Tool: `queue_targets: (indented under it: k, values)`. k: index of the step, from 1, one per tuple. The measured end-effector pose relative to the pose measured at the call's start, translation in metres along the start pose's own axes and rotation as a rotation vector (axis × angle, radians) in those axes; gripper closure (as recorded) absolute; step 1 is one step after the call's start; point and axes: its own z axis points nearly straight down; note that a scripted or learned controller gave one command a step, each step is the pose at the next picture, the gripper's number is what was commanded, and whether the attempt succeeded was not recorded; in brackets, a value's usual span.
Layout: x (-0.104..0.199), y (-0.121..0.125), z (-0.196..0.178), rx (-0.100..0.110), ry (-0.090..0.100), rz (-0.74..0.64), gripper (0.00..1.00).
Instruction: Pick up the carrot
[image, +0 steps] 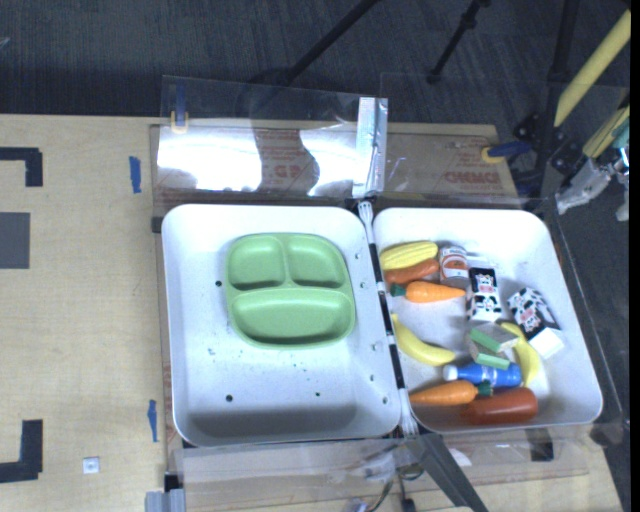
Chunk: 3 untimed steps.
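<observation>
Two carrots sit in the right bin (560, 250): one carrot (436, 292) near the left wall, just below the corn (409, 255), the other carrot (444, 393) at the front, touching the sausage (500, 404) and blue bottle (485, 375). Both look like light, stiff, smooth plastic toys, likely slippery on the taper, so I'd grip across the thick middle; the upper one has more room around it. The gripper (590, 180) is at the far right edge, well apart from the bin, jaw state can't tell.

Small carton labels (483, 293) too small to read; lower carrot (444, 393) partly covered by blue marker (485, 375); bench (70, 300) cut off at left edge.
</observation>
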Motion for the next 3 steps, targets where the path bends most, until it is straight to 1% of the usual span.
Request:
queue_targets:
  k: [1, 2, 3]
  values:
    - [-0.015, -0.075, 0.082, 0.002, 0.001, 0.086, 0.0]
    - [-0.009, -0.114, 0.161, 0.003, 0.002, -0.039, 0.0]
    - [-0.01, -0.113, 0.151, 0.0, 0.0, -0.036, 1.0]
